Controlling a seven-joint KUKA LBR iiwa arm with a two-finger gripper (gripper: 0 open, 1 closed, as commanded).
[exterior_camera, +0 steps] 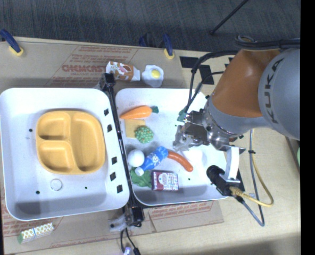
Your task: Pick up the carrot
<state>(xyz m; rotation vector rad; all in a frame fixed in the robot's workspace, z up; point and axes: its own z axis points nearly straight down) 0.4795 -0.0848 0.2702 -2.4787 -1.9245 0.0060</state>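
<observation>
An orange carrot [137, 112] with a green top lies in the upper left part of the right bin [171, 97], pointing left. My gripper [185, 140] hangs over the middle right of that bin, below and to the right of the carrot and well apart from it. Its tip sits just above the upper end of an orange-red sausage [181, 161]. Nothing shows between its fingers.
The right bin also holds a green bumpy ball [143, 134], a white egg [135, 158], a blue bottle [154, 158], a green leafy item [142, 178] and a dark red carton [165, 180]. A yellow divided tray [71, 141] fills the left bin [19, 195]. Small items [153, 75] stand behind the bins.
</observation>
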